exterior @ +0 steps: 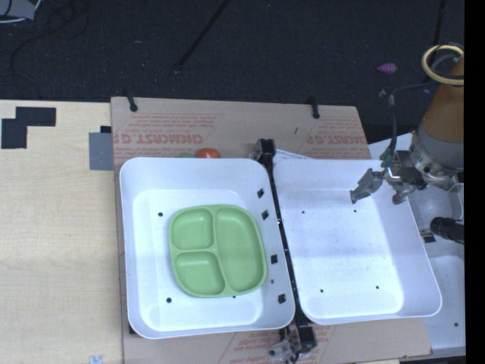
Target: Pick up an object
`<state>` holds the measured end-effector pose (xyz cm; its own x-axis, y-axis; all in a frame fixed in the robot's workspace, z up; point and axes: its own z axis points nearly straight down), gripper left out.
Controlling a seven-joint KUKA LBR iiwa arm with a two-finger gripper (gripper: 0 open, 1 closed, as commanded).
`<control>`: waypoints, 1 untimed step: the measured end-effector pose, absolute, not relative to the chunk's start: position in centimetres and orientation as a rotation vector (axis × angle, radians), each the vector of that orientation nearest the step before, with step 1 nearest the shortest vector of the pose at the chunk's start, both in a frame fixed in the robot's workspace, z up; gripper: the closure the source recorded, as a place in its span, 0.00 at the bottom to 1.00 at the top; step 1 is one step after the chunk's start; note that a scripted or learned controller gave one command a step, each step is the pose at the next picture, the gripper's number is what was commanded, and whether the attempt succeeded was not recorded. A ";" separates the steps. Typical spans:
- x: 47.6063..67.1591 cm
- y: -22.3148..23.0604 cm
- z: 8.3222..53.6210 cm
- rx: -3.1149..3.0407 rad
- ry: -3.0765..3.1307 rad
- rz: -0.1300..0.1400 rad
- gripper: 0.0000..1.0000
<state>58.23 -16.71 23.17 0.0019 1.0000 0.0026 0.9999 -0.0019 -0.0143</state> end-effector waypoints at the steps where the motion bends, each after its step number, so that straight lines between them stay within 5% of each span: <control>1: 58.5 -16.7 23.9 -2.221 -2.221 0.001 0.00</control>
